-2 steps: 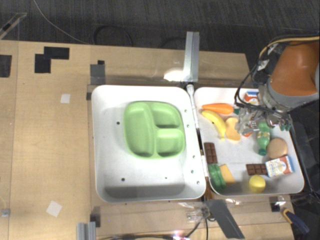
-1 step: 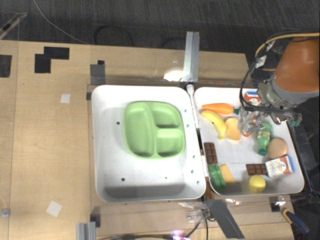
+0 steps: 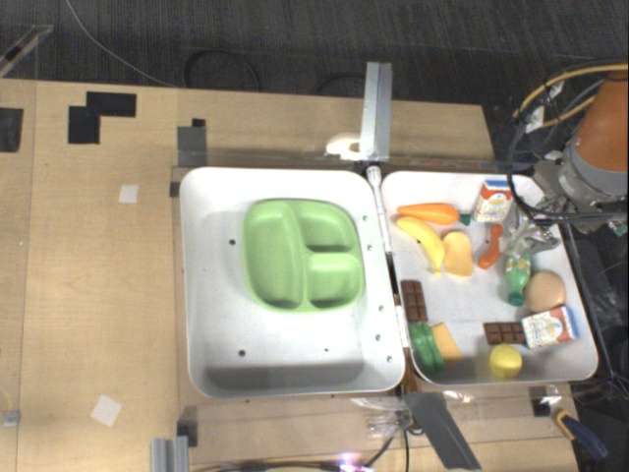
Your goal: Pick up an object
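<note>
**Crowded right bin, tool low among the toy food**

Starting at the left, the wooden bench carries black patches near its far edge and two pale squares. The left bin holds a green divided plate, lying flat near the bin's middle. A metal post rises behind the seam where the two bins meet.

The right bin is packed. Along its left wall lie a chocolate bar and, nearer the camera, a green item touching a small orange block. Toward the back sit a carrot, a banana just beneath it and a pale orange piece touching the banana's end. A small carton stands at the far side. Toward the front lie a second chocolate piece and a yellow lemon, with a printed carton beside them and a tan egg-like item just above it.

The tool hangs over the bin's right part, the arm entering from the right. Close around it are an orange-red stick and a green bottle, both just beside it. Whether the tool is spread or pressed together cannot be told, and nothing is plainly seen pinched.
</note>
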Available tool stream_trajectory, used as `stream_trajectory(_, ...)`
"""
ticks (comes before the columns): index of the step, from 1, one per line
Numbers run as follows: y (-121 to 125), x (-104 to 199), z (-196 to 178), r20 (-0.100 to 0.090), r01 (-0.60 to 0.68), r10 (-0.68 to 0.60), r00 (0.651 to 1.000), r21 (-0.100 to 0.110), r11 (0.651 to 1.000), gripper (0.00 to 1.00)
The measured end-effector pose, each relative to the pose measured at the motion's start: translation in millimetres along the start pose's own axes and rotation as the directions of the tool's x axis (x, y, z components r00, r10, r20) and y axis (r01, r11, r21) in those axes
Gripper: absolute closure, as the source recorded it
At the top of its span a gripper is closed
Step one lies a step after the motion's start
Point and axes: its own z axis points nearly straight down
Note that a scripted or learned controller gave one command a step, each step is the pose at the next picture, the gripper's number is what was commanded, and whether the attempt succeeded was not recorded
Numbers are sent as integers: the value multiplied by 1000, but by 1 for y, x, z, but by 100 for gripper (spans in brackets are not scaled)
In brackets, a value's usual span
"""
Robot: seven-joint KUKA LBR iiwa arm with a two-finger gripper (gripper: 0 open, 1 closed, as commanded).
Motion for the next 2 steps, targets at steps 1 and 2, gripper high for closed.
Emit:
stream_trajectory(1, 56, 16, 35, -3, 80, -80, 997, -7, 997, 100)
stream_trajectory(2, 9, 35, 14, -1, 295, -295, 955, -3, 955, 100)
